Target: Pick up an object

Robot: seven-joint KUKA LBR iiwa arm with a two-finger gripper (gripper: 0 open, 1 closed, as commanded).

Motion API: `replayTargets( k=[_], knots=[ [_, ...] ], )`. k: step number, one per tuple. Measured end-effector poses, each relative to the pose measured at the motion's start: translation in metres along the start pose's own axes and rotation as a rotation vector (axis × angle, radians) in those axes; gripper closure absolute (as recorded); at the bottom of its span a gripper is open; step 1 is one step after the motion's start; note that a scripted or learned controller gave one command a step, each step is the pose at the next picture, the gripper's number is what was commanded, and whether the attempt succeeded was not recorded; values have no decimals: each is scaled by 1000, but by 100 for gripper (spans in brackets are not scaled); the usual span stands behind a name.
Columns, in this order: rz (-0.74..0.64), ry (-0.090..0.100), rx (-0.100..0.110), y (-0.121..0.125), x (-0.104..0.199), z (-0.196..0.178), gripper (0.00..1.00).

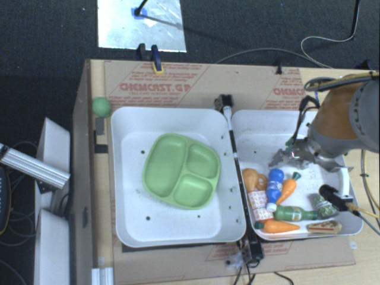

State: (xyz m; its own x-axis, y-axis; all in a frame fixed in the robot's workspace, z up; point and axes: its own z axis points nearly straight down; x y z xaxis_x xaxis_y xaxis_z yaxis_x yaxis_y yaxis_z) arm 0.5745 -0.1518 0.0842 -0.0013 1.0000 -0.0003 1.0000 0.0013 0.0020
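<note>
The right bin (261, 132) holds a heap of toy food along its near side. A blue and white bottle (274, 186) lies beside a small orange carrot (287, 190). In front of them are a green bottle (295, 213), a larger carrot (279, 225) and a pizza slice (323, 225). A tan bread piece (252, 178) and a red and white carton (258, 203) lie by the bin's left wall. My gripper (289, 157) hangs low in this bin, just behind the blue bottle, with nothing seen in it.
The left bin (127, 218) holds a green divided plate (181, 170) in its middle. A green ball (101, 106) rests on the bench beyond that bin's far left corner. The arm (335, 120) covers the right bin's far right part.
</note>
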Motion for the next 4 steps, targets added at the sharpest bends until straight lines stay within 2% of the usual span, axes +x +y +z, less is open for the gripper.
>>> replayTargets(
  k=[1,2,3,4],
  knots=[
    [-1,-1,-2,1,0,-11,100],
    [0,-3,-5,-20,-43,-151,100],
    [0,-1,-1,-20,-42,-150,0],
    [0,2,5,-50,-28,-13,0]
  ],
)
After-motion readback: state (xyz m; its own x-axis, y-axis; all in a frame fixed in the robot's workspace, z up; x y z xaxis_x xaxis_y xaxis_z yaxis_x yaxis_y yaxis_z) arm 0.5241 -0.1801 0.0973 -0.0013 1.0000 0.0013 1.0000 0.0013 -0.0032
